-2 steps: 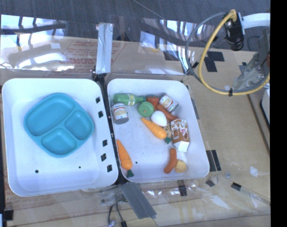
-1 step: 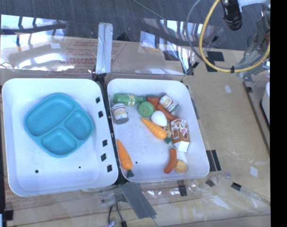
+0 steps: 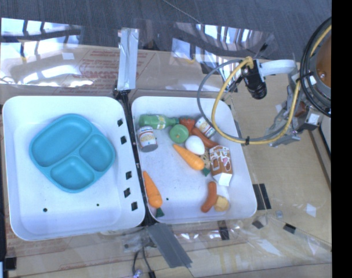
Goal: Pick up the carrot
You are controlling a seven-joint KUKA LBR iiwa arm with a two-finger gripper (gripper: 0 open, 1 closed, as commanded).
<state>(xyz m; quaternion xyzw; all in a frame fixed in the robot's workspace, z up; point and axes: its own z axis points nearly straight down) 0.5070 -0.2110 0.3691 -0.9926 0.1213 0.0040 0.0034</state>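
Observation:
Two orange carrots lie in the right bin [image 3: 243,197]. One carrot [image 3: 189,157] rests slantwise in the middle, its green end beside a brown carton [image 3: 220,160]. The other carrot [image 3: 152,193] lies against the bin's left wall, green end toward the front. My gripper [image 3: 293,119] hangs off the bin's right side, above the bench and well apart from both carrots, with yellow and grey cables looping around it.
A green bottle [image 3: 152,121], a small can [image 3: 147,138], a green fruit [image 3: 178,133], a white egg [image 3: 195,145], a red-orange piece [image 3: 202,135] and a sausage [image 3: 209,197] crowd the right bin. The left bin [image 3: 25,213] holds a blue divided plate [image 3: 72,151].

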